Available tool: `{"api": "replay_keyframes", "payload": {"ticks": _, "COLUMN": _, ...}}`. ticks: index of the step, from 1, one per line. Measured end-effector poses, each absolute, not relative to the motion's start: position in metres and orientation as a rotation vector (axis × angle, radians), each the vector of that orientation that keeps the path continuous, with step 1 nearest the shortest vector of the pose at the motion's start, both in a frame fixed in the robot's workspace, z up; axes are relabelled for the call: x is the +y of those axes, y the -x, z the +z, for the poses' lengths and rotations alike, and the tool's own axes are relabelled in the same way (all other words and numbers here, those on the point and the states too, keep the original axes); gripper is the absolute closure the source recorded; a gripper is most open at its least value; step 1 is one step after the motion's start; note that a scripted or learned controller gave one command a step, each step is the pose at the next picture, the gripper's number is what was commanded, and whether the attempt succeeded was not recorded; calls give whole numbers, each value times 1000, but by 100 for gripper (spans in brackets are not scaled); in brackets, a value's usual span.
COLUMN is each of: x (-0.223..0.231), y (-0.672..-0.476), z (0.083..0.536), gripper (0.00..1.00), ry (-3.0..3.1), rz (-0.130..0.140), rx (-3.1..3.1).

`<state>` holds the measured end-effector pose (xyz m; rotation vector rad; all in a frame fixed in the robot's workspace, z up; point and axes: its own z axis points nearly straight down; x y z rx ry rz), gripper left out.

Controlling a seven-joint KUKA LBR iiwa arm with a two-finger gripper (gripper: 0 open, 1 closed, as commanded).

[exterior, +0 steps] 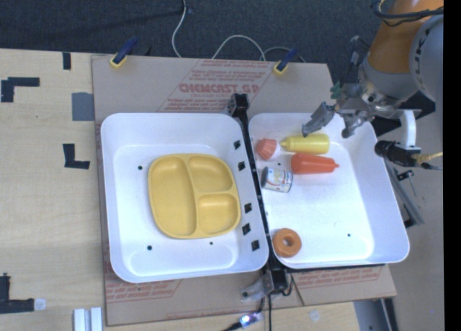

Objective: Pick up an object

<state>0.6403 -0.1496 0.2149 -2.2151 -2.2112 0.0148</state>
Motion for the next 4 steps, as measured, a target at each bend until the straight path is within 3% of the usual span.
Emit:
{"api": "replay_keyframes", "payload": {"ticks": 1, "x": -149, "y": -643, "z": 223, "gripper": 0, "ry": 2219, "rz": 2, "rx": -2222}}
{"api": "replay_keyframes", "payload": {"ticks": 3, "x": -150, "y": -632, "z": 101, "gripper": 0, "ry": 2216, "rz": 8, "rx": -2219}}
{"api": "replay_keyframes", "payload": {"ticks": 4, "x": -149, "y": -632, "z": 84, "gripper": 0, "ry": 2220, "rz": 3, "rx": -2224}}
